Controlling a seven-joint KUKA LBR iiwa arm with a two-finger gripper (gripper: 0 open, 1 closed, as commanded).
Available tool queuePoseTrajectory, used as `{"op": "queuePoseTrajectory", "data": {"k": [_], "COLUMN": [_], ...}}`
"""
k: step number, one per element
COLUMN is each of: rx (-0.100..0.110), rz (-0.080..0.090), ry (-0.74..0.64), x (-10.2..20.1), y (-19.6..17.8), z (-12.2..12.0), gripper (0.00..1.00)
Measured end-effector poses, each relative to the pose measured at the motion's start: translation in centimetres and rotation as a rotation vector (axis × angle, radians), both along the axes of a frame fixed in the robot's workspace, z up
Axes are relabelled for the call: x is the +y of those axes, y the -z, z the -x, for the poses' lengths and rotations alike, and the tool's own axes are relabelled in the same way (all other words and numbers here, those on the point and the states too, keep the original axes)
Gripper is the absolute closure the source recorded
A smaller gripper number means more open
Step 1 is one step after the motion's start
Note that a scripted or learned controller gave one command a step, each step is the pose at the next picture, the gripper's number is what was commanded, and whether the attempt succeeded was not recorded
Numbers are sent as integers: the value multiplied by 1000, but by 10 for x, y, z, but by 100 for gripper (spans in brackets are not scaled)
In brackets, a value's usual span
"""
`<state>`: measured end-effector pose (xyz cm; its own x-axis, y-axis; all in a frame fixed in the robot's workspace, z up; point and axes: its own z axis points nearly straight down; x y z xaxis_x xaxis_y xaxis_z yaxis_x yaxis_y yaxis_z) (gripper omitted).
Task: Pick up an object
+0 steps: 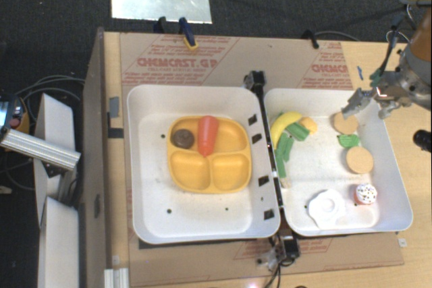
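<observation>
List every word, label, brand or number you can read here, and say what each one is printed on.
"CHEMCAST GP" in red, on the brown board behind the left bin.
The same red print, slanted, on the board's right part behind the right bin: it seems to read "CHEMCAST" but is too blurred to be sure.
Fainter red print beside both: too small to read.
</observation>
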<state>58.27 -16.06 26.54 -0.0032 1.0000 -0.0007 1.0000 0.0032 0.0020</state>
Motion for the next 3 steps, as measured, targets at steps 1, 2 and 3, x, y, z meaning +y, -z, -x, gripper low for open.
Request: {"op": "queuePoseTrajectory", "data": {"k": [1,2,3], "rx": [6,5,-1], "rz": [-6,3,1], "ry": [-11,5,3], "x": [102,68,71], "y": [86,184,170], "z": [-25,-34,-35], "gripper": [0,0,100]}}
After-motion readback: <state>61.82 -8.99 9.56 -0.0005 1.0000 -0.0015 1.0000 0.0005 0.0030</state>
